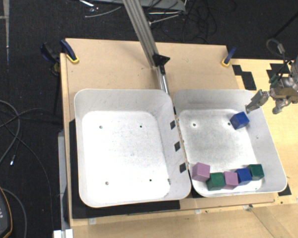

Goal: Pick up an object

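In right bin (268,148), blue cube (239,120) lies just left of spread jaws

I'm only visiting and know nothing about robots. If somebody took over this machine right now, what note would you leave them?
Tool: at the right bin's upper right rim, fingers spread open, holding nothing.
Blocks, all in the right bin: a lone blue block near the top, just left of the tool. Along the bottom wall sits a cluster: purple block, green block, a second purple block, a second blue block and a second green block.
Done: nothing lifted.
Left: grasp and raise one block; the lone blue one looks nearest.
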